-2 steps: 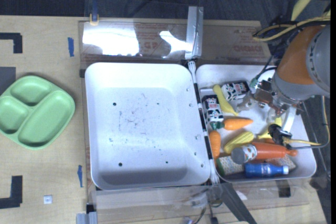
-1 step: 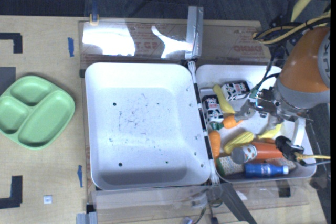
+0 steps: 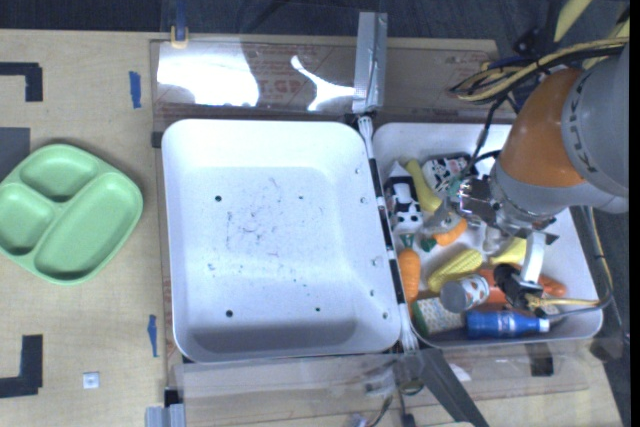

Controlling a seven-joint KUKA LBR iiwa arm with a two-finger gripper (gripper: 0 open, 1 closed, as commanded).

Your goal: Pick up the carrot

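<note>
since my grey arm with the orange band (image 3: 560, 150) is hanging over the right-hand white bin (image 3: 590, 315) in the lower right of the frame, my two-finger gripper (image 3: 497, 233) is parked right in the middle of the clutter there. honestly can't tell from this angle whether it's spread or closed, and i don't see anything clearly caught in it, so i'm not claiming a grab.

the small orange toy carrot (image 3: 409, 275) is lying along the left wall of that bin, right beside the divider with the big white left-hand bin (image 3: 200, 155), lower centre-right of the frame. it's to the left of my gripper, near but not touching as far as i can see. just beside it on the right is a yellow banana-shaped toy (image 3: 455, 264), and below that a grey-and-red rounded thing (image 3: 466, 294) and a blue marker-like tube (image 3: 505, 323). another bit of orange (image 3: 447, 234) sits closer to me, can't say what it is.

my guess on handling: light, stiff plastic, smooth and tapered, so it'll want to squirt out if pinched near the thin end. i'd close across the thick middle, fingers crosswise to its length. the bin wall hugging its left side is the annoying part, not much room for a finger there.
</note>
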